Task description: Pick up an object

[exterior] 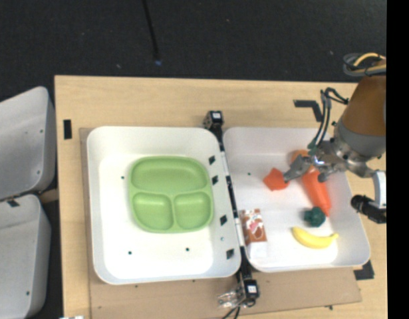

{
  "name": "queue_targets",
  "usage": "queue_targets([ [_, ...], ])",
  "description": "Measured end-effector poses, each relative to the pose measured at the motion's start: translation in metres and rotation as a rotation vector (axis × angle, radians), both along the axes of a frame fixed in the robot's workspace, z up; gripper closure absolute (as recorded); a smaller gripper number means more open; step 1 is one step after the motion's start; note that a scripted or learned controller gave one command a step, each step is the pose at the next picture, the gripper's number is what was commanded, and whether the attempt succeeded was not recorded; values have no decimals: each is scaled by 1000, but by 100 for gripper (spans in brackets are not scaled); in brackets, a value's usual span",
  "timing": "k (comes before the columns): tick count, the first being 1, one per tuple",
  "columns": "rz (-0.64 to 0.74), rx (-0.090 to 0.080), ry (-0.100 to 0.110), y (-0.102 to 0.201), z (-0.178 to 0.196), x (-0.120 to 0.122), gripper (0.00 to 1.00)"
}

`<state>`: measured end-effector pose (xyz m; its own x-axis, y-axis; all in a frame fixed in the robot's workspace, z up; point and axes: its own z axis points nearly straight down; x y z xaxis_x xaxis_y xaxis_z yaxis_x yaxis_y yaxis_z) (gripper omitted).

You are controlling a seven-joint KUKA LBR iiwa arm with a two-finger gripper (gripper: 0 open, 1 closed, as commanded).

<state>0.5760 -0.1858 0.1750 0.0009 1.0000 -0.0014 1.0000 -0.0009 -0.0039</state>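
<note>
The left bin (98, 244) is occupied by a green divided tray (170, 193), while the right bin (271, 258) contains the gripper (309, 167), its finger state impossible to tell, beside an orange carrot (318, 189), a banana (314, 238), a packet (255, 227) with unreadable print, an orange block (276, 179) and a green lump (315, 216).

Bright, even light; slightly soft focus

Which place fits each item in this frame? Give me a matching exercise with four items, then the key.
Items:
1. green divided plate
2. banana
3. small packet
4. red-orange block

Places:
A. front of the right bin, near its right corner
B. right bin, against the divider
C. middle of the left bin
D. right bin, just left of the hand

Pairs: 1-C, 2-A, 3-B, 4-D
</note>
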Motion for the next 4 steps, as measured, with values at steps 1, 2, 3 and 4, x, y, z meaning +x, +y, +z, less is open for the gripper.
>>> queue_targets([
  [1, 2, 0, -1, 2, -50, 9, 0],
  [2, 0, 0, -2, 1, -75, 9, 0],
  [3, -2, 0, -7, 0, -63, 10, 100],
  [4, 3, -1, -10, -1, 2, 13, 100],
])
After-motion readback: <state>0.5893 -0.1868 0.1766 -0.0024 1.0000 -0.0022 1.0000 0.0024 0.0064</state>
